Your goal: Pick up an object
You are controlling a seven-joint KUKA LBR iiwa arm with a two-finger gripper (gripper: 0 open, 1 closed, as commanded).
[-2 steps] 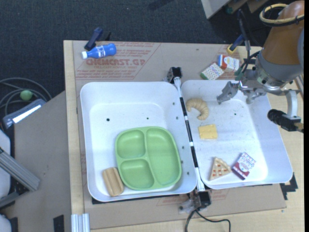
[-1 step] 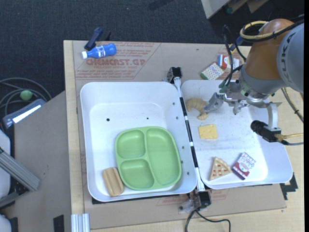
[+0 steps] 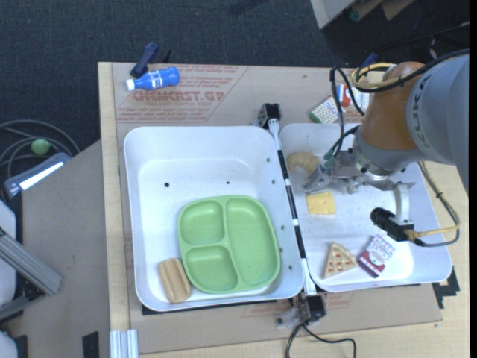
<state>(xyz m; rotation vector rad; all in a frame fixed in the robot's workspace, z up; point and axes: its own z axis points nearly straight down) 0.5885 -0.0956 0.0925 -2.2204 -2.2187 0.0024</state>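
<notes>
Right bin (image 3: 428,271) | fingers (image 3: 337,179) over cheese slice (image 3: 322,203), grip unclear

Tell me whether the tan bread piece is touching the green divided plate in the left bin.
Touching. The camera view shows the bread piece lying against the lower-left edge of the green plate, with no white bin floor visible between them.
</notes>
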